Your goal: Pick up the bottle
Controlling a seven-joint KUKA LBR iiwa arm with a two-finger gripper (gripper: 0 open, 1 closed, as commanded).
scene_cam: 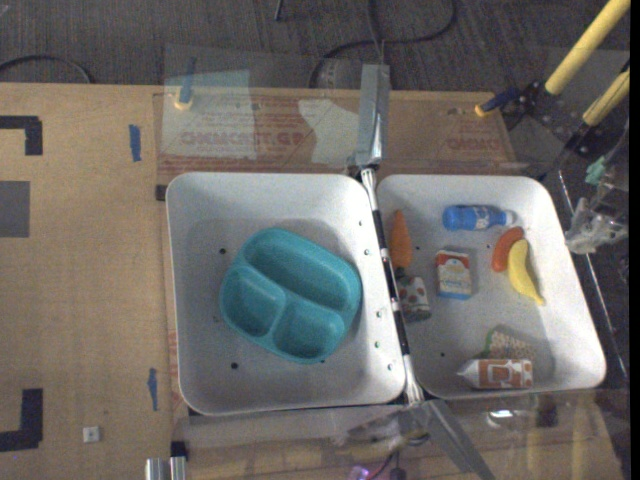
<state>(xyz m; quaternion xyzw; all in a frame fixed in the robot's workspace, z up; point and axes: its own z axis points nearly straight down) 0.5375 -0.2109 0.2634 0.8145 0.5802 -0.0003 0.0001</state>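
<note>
Bottle lies on its side near the back of the right bin, blue with a white cap end, nothing touching it. Task looks unstarted: no grasp made, whole pick left to do. Pincer state: cannot tell.

Count, right bin: one bottle, one carrot, one banana with an orange-red piece just beside it, one small red-white carton, one carton lying flat at the front, one small can-like thing (blurry). Left bin: one teal divided tray.
</note>
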